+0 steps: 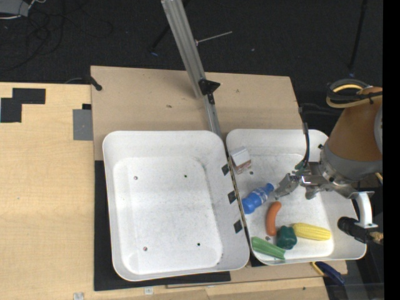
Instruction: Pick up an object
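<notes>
A tan table (150, 99) carried two white bins on a black mat (100, 230), with dark floor and cables at twelve o'clock. The end effector (289, 186) hung over the right bin (275, 144), fingers spread with nothing between them. At seven o'clock from it lay a blue bottle (256, 199), at six an orange carrot (272, 217).

We see the gripper (289, 187) above the right bin (284, 144), near a blue bottle (257, 199), an orange carrot (272, 217) and yellow corn (311, 231).
</notes>
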`<action>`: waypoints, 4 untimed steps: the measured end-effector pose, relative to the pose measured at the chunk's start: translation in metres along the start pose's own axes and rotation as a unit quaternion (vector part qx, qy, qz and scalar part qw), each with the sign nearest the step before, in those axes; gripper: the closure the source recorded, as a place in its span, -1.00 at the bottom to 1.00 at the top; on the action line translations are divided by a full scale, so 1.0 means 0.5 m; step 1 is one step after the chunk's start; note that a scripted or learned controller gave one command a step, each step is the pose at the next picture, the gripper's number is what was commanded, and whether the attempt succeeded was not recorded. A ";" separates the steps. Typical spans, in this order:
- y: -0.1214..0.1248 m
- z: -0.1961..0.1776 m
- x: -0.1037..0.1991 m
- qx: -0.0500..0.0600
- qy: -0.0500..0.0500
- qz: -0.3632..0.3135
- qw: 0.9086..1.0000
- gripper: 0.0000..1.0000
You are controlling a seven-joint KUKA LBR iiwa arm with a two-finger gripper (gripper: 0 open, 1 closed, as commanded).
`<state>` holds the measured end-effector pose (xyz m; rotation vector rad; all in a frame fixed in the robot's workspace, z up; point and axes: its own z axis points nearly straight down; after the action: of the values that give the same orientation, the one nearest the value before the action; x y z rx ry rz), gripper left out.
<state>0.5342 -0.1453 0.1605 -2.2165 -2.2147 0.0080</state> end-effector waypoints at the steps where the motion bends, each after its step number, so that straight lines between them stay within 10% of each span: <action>1: -0.016 0.124 -0.001 0.000 0.001 0.000 1.000 -1.00; 2: -0.015 0.097 -0.006 -0.002 0.000 0.004 1.000 1.00; 4: -0.050 -0.112 -0.005 -0.006 -0.001 0.000 1.000 1.00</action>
<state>0.5096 -0.1480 0.2167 -2.2237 -2.2213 -0.0017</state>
